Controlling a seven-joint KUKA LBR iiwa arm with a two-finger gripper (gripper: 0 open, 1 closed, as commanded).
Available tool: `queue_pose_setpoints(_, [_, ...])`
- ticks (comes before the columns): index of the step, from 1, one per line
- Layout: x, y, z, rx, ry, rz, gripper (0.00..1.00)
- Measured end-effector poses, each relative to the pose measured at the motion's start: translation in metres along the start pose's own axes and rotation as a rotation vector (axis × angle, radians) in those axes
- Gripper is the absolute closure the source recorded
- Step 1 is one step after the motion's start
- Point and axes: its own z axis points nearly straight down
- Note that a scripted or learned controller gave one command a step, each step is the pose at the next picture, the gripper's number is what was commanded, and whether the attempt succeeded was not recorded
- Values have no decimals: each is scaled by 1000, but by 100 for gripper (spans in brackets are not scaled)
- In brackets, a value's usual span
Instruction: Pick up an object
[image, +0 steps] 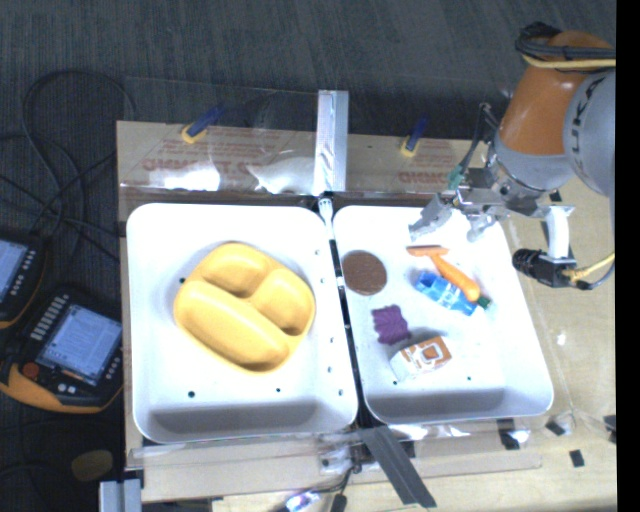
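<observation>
Counter (150, 150) of pale wood before you carries two white bins (240, 410); pincer (455, 212) hangs spread, holding nothing; no writing legible.

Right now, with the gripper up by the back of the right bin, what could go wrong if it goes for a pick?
The gripper hovers above the orange tool, which lies against the blue item; closing there may nudge or catch both. It also sits near the right bin's back wall, so a descent could clip the rim. The brown disc looks flat and may slip.

bench (580, 400), two white bins (150, 300)
</observation>
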Motion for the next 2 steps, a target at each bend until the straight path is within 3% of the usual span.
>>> queue_pose_setpoints(1, [39, -22, -4, 1, 1, 105, 0])
queue_pose_setpoints(2, [-4, -49, 108, 1, 0, -79, 0])
